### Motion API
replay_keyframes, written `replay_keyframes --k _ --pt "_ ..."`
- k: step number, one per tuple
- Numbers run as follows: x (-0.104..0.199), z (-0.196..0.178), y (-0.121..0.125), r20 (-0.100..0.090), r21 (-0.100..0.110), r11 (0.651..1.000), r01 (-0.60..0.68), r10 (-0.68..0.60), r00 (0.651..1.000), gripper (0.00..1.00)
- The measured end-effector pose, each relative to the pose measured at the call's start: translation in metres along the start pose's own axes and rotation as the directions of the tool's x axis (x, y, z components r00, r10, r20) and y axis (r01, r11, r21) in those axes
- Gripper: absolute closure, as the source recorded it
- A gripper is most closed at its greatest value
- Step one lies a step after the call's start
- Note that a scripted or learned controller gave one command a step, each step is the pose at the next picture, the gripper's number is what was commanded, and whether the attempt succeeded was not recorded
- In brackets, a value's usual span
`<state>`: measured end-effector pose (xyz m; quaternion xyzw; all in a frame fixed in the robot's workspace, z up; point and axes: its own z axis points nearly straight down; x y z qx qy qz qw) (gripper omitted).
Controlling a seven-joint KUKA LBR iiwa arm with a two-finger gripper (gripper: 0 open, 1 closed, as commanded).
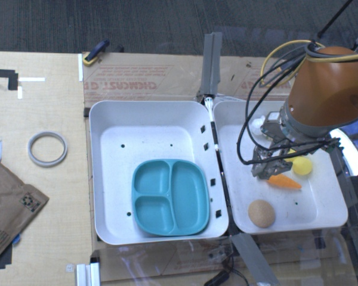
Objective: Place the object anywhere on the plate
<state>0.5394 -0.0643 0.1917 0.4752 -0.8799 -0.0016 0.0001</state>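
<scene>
Two white bins; one teal plate with three compartments, in the left bin; right bin: one carrot, one lemon, one tan ball; one arm, one gripper; on the bench: one tape ring, one brown box, one blue-yellow clip.

Showing a broad orange band above grey metal, yellow and black cables looping beside a dark hand.
</scene>
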Motion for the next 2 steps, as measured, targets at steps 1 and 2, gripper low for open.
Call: replay_keyframes --k 1,2 --pt "-0.024 -0.011 -0.097 0.004 0.003 0.985 0.172 -0.172 0.985 1.00" --pt "-0.002 -0.032 0.011 0.002 -0.001 0.901 0.433 -0.433 0.901 1.00"
